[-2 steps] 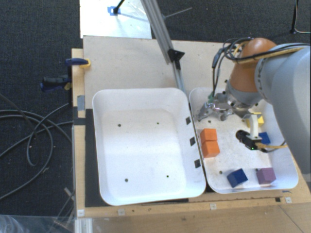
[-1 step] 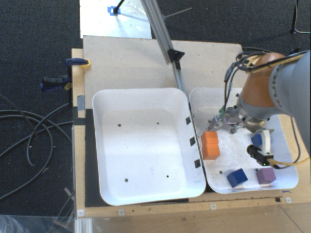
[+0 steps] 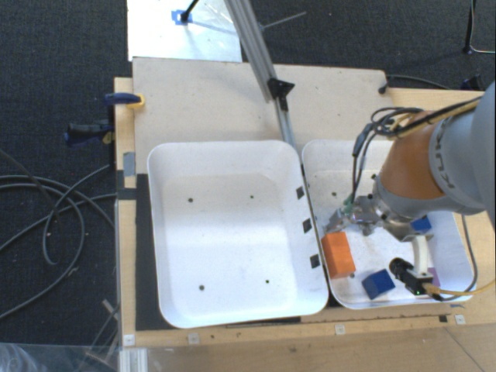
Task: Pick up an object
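Note:
My gripper (image 3: 346, 218) hangs low over the left part of the right bin (image 3: 329, 161), reaching in from the right under the grey arm with its orange band. An orange block (image 3: 339, 254) lies just below the gripper against the bin's left wall; whether they touch is unclear. A blue cube (image 3: 377, 284) rests near the bin's front edge. A smaller blue piece (image 3: 421, 225) peeks out beside the wrist, and a purple piece (image 3: 434, 276) lies at the front right. The wrist hides the middle of the bin.
The left bin (image 3: 167, 208) stands directly beside the right one, their walls touching. A slanted metal pole (image 3: 252, 37) comes down from the top to the gap between the bins. Clamps (image 3: 116, 101) grip the bench's left edge.

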Motion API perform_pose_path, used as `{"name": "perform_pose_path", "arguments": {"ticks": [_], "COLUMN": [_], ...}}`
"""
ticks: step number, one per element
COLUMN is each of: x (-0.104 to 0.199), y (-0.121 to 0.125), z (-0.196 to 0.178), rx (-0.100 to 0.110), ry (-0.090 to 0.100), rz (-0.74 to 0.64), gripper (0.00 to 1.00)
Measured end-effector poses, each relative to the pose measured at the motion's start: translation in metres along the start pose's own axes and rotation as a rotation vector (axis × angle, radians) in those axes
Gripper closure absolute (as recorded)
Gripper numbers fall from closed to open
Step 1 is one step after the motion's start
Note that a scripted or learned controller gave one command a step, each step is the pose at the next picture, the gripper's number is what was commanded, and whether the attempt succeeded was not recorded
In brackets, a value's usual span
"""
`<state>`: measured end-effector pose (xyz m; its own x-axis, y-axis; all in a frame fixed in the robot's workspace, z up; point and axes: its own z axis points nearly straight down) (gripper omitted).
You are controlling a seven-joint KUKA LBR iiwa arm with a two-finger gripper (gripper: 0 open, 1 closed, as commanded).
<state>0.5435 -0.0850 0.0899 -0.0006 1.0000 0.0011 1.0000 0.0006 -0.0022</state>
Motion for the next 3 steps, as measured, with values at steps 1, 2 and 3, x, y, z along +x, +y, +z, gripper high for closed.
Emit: {"name": "perform_pose_path", "arguments": {"ticks": [1,2,3], "x": [0.051,-0.006,-0.004], "y": [-0.050,-0.058,-0.057], "z": [-0.104,-0.002,-0.013], "rx": [-0.009,-0.006,-0.007], "ry": [0.001,-0.001,0.000], "rz": [-0.008,0.004,-0.003], "gripper": [0.00,0.00,1.00]}}
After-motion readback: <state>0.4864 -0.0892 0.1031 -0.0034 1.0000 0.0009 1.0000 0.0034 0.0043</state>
